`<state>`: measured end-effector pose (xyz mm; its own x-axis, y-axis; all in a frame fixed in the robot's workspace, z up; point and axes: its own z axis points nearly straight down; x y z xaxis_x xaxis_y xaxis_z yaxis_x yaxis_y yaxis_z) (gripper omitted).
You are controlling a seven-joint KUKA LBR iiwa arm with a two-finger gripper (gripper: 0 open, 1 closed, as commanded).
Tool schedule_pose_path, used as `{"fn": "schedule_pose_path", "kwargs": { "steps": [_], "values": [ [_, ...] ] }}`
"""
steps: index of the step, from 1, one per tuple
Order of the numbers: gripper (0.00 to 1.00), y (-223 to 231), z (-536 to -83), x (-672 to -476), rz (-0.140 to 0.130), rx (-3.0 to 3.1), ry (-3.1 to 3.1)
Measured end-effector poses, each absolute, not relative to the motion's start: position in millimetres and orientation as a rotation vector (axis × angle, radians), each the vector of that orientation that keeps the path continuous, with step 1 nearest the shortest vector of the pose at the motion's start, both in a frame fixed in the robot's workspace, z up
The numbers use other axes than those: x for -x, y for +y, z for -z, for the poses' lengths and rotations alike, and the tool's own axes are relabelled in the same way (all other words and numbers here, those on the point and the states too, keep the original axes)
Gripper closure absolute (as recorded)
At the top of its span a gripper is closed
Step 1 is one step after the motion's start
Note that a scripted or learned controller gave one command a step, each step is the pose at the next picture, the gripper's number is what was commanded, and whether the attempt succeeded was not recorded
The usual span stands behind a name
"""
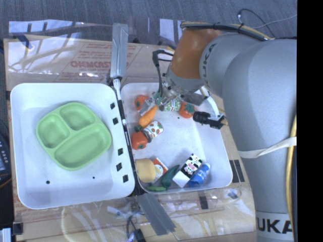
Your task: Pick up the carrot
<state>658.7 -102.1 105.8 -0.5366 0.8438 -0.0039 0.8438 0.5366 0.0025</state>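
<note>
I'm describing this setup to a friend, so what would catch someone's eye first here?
The big grey arm with its orange band reaches in from the right, its gripper low over the right bin, just above the carrot. That bin is crowded with colourful toy food along its left and near sides. The left bin holds a green divided plate.

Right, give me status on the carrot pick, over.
Gripper low in the right bin, right at the carrot's upper end. Carrot lying in the bin, not lifted. Tomatoes crowd close around it.
</note>
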Motion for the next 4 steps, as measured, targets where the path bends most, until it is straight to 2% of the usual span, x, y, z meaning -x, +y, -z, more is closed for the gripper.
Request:
{"fn": "schedule_pose_path", "kwargs": {
  "steps": [1, 2, 3, 4],
  "values": [
    [1.0, -62, -205, -657.0, 0.0, -1.642, 2.678],
    [1.0, -65, -244, -637.3, 0.003, -1.679, 2.657],
    [1.0, -60, -190, -607.6, 0.01, -2.269, 2.183],
    [1.0, -28, -193, -638.6, 0.007, -2.349, 2.091]
  ]
}}
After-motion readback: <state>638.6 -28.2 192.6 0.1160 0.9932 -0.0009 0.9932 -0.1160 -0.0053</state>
